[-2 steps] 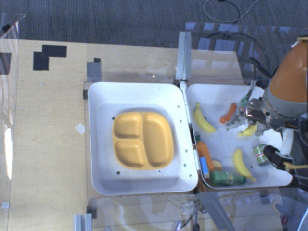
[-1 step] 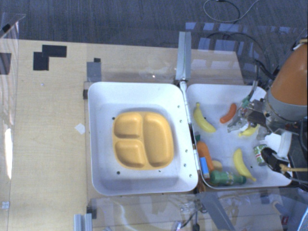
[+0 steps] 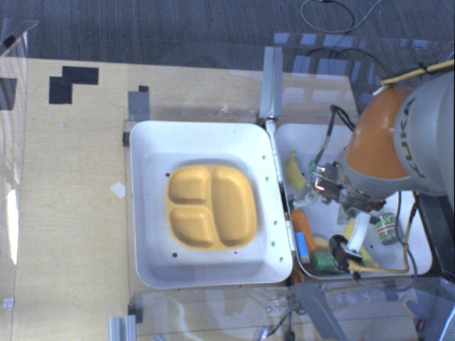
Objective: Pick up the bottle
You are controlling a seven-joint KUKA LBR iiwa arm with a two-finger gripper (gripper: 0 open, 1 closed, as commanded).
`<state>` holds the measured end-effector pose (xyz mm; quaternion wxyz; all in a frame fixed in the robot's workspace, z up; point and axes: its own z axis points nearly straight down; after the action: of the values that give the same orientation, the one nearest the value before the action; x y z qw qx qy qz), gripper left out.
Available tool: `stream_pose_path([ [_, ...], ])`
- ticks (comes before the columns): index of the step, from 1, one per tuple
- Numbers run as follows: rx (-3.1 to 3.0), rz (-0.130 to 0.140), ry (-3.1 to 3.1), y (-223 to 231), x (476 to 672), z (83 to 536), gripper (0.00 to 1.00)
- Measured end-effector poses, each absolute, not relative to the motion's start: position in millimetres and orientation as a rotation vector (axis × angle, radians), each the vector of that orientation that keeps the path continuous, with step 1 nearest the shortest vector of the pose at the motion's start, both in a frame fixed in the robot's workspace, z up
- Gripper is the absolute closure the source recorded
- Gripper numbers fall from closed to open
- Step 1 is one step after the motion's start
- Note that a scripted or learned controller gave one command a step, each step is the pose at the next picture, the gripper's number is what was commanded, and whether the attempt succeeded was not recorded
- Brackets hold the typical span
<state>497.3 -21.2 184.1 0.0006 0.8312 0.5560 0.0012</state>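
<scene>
**Principal risk.** The arm (image 3: 398, 133) hangs over the right bin (image 3: 313, 144) and hides most of its floor. Its end effector (image 3: 353, 208) is low among the contents. Whether it is apart or together cannot be told from this view, and nothing can be seen gripped in it.

The likeliest bottle (image 3: 302, 227) is an orange body with a blue label. It lies lengthwise against the right bin's left wall, off to the side of the end effector and not beneath it. This identification is a judgement; the shape is partly hidden.

**What could go wrong:**
- The bottle lies tight against the wall, which leaves little room on that side. A closing grip could strike the rim or push the bottle along the wall without seating on it.
- Neighbouring items crowd the bottle, so the wrong one may be taken or dragged along.
- A rounded body lying flat may roll out of a partial grip.

**Surroundings:**
- The pale wooden surface (image 3: 71, 212) carries both bins.
- The left bin (image 3: 149, 190) holds a yellow compartment tray (image 3: 212, 206), well apart from the work and no obstruction.
- In the right bin, a yellow banana-shaped item (image 3: 293, 170) lies just beyond the bottle's far end.
- A green item (image 3: 323, 263) sits near the bottle's near end.
- A small green-and-white can (image 3: 386, 227) stands on the far side of the end effector.
</scene>
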Motion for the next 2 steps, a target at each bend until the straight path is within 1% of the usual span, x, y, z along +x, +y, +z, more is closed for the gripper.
stream_pose_path([
  [1,2.479,0.003,1.927,-54,586.0,185,0.00],
  [2,2.427,0.035,1.961,-85,620.2,109,0.00],
])
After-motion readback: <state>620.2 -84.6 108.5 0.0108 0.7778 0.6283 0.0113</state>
